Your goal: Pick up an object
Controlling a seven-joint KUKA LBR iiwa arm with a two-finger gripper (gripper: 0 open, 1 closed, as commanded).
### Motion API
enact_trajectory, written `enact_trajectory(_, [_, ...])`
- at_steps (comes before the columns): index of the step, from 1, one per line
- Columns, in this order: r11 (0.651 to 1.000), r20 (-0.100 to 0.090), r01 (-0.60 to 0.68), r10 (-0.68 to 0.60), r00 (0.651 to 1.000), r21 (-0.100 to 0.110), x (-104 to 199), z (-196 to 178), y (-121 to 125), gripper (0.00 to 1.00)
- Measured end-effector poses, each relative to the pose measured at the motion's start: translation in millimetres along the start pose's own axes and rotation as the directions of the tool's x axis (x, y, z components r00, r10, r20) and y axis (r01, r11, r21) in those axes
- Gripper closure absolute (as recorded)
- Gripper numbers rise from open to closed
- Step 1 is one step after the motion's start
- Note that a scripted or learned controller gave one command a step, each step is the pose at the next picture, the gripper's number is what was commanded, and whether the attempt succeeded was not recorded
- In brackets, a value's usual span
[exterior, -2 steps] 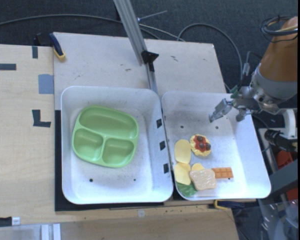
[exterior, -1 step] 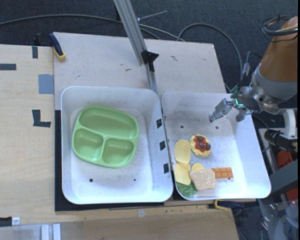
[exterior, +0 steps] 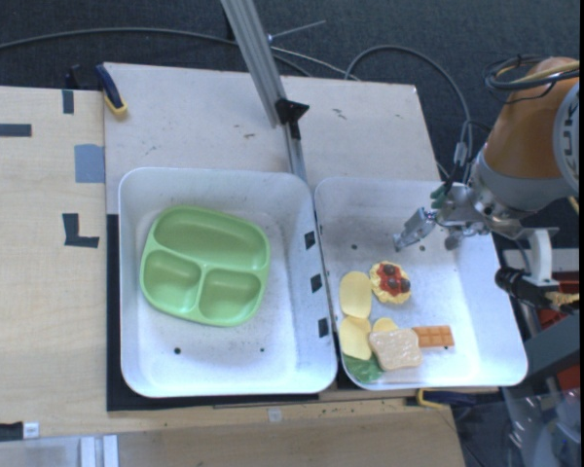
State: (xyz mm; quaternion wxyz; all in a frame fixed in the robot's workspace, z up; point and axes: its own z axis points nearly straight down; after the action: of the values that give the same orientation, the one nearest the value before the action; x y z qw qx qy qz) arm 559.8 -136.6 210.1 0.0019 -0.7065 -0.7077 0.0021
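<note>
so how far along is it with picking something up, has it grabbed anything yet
Nothing looks picked yet. The toy food, a round tart with red topping, two yellow slices, a beige bread slice and an orange wafer, lies on the floor of the right white bin. The grey two-finger gripper sits above bare bin floor, up and right of the tart, with nothing between its fingers. Descending, gripping and lifting remain.

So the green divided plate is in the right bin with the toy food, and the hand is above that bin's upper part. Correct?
Not quite. The camera view shows the green divided plate alone in the left bin. The toy food is in the right bin, and the hand is above that bin's upper part, as you said.
</note>
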Motion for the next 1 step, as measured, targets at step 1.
enact_trajectory(1, [1.0, -0.002, -0.001, 0.001, 1.0, 0.003, 2.9, 59.4, -10.2, 0.0])
